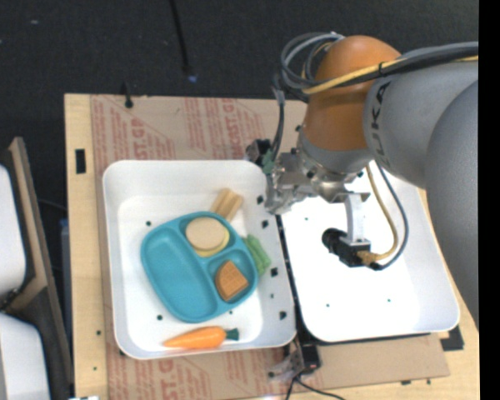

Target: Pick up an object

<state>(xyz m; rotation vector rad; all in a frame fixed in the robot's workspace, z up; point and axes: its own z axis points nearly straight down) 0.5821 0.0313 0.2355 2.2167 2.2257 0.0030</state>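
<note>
The left bin (125,223) holds a blue divided plate (171,277) with a round tan biscuit (207,234) and a brown toast-like piece (232,280) in its compartments. A tan wooden block (227,202) lies just beyond the plate. A green piece (259,255) sits at the plate's right side. Along the bin's near wall lies an orange carrot (198,337). My gripper (274,193) hangs over the seam between the two bins, right of the wooden block and apart from it. Nothing shows between its fingers.
The right bin (400,307) lies under the arm's wrist, where a black cable fitting (347,248) dangles over it. The bench's cardboard surface (167,132) runs behind both bins. White and wooden objects (8,248) stand off the bench's left edge.
</note>
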